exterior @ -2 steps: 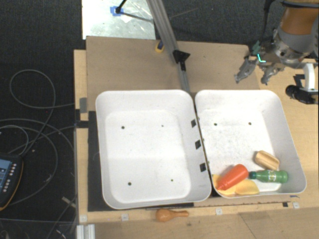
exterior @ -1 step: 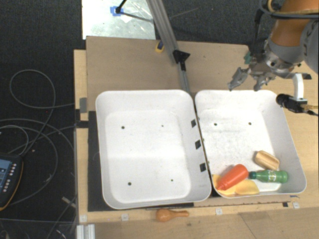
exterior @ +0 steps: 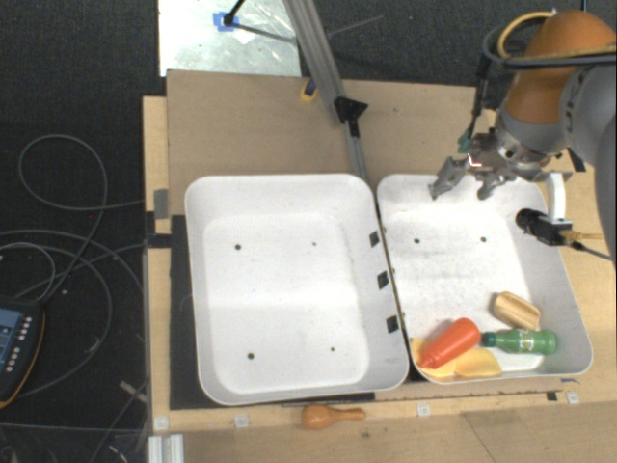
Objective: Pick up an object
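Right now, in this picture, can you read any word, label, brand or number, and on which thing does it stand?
No text can be read in this view.
Green bottle in the right bin: it has a pale label band, too small and blurred to read.
Handheld device at the left edge: its screen is too blurred to read.
Tool: no marking can be read.

My arm comes in from three o'clock, orange band up at one o'clock; my gripper [exterior: 466,187] points toward seven o'clock, fingers spread, nothing between them.
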{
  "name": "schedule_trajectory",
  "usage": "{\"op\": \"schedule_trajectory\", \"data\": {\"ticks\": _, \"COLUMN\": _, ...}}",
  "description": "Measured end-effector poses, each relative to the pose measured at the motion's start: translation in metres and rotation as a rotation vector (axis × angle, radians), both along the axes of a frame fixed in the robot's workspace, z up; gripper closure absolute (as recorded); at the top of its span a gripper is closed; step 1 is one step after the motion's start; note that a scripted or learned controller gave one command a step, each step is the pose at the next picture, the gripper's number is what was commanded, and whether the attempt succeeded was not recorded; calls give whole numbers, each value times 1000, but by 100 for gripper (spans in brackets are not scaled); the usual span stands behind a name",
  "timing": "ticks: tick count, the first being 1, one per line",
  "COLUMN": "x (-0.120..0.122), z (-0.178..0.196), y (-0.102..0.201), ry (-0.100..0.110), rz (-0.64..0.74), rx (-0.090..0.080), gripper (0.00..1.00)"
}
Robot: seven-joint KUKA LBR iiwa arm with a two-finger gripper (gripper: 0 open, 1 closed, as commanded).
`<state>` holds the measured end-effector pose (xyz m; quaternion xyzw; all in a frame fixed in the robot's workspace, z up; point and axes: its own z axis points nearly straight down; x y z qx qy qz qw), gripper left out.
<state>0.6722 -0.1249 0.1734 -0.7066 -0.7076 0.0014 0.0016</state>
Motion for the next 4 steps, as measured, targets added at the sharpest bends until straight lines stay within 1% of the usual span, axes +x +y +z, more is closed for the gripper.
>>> {"op": "schedule_trajectory", "data": {"ticks": 1, "x": 7, "z": -45, "y": 4, "ry": -2, "rz": 5, "rx": 0, "gripper": 0}}
{"op": "schedule_trajectory", "data": {"ticks": 2, "x": 9, "z": -31, "y": 3, "ry": -10, "rz": 7, "rx": -2, "gripper": 100}}
{"op": "schedule_trajectory", "data": {"ticks": 3, "x": 15, "z": 22, "y": 13, "ry": -13, "rz": 6, "rx": -1, "gripper": 100}}
{"op": "schedule_trajectory", "data": {"ticks": 4, "x": 16, "z": 71, "y": 5, "ry": -13, "rz": 2, "rx": -2, "gripper": 100}}
